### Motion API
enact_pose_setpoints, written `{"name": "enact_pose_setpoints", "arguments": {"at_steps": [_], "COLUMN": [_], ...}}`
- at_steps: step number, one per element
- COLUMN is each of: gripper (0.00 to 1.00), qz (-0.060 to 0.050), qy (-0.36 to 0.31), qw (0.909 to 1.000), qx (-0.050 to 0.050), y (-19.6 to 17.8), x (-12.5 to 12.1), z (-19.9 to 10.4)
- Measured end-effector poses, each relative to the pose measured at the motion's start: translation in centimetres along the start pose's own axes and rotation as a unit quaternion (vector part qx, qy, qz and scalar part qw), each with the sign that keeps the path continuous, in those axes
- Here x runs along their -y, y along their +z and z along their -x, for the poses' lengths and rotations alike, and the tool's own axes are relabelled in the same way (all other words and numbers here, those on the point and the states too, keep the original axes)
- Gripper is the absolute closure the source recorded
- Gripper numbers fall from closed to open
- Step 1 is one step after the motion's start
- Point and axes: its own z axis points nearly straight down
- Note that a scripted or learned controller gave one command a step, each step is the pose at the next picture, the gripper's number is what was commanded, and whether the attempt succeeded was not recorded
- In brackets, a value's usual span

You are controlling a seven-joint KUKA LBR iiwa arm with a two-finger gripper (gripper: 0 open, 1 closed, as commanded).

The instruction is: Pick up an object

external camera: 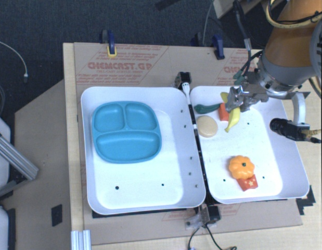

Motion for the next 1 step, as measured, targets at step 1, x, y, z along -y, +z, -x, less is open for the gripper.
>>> {"name": "enact_pose_setpoints", "arguments": {"at_steps": [1], "gripper": [1.00], "qz": [-0.001], "qy": [0.000], "qw": [1.0000], "qx": [0.000], "y": [1.88], "x": [-2.04], "z": [-3.90]}}
